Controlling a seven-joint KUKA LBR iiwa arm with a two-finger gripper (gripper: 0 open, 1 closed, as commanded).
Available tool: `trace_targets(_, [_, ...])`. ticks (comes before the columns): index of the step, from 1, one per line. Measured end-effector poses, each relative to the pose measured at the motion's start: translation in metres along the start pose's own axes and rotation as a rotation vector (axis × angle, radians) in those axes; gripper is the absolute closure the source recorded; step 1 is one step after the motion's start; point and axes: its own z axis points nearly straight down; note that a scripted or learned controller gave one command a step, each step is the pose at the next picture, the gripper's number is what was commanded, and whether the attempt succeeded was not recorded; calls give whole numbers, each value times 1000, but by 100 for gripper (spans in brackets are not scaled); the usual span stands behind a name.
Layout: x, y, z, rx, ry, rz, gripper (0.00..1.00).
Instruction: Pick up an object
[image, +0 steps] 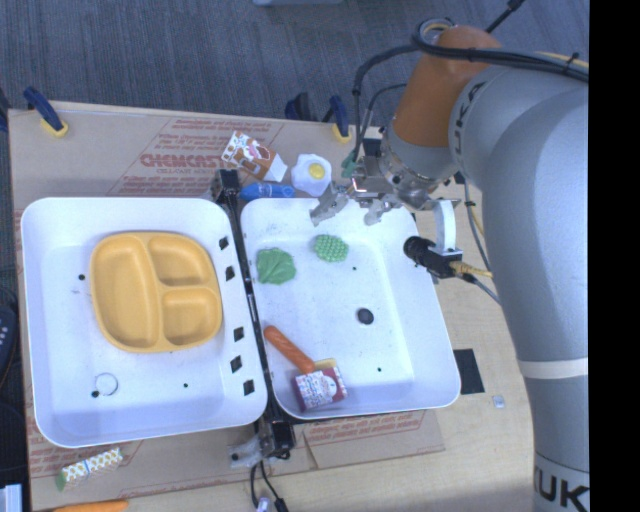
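Note:
My gripper (351, 209) hangs over the back edge of the right bin (425, 330), open with nothing between its fingers (325, 208). Just in front of it lies a small bumpy green piece (330, 247). To that piece's left is a leafy green piece (275, 265). An orange carrot (289, 348) lies near the bin's front left, and a red and white box (320, 387) sits in front of it. A small dark disc (365, 317) rests mid-bin.
The left bin (40, 330) holds a yellow divided plate (155, 290) and a small clear ring (105, 383). Behind the bins lie a snack packet (246, 153), a fried-egg toy (313, 172) and a blue item (268, 190). A candy wrapper (90, 465) lies front left.

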Motion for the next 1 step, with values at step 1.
trace_targets(1, [34, -55, 79, 1, 0, -52, 0])
